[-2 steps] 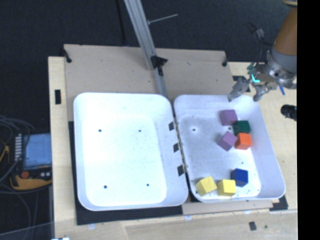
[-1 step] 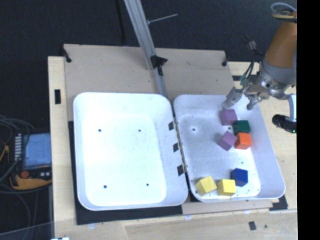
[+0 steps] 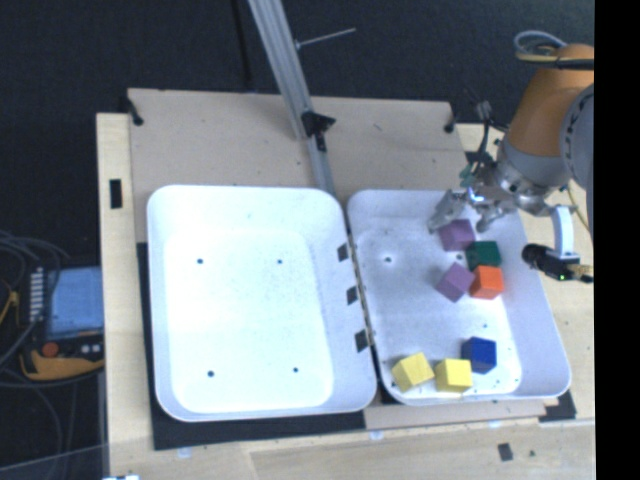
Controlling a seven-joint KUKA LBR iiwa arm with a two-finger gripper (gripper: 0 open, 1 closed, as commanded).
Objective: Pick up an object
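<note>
Metal pole (image 3: 285, 63) leans over bench (image 3: 220, 133); blue box (image 3: 76, 301) w/ cables at left.

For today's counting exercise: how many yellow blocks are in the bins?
2: both in the right bin, near its front edge, one yellow block left of the other. None seems hidden.

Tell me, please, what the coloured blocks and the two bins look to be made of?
The blocks, like the orange one and yellow one, look like matte foam or painted wood: flat colour, no glare. The bins seem moulded white plastic, with rounded corners and a soft sheen.
</note>
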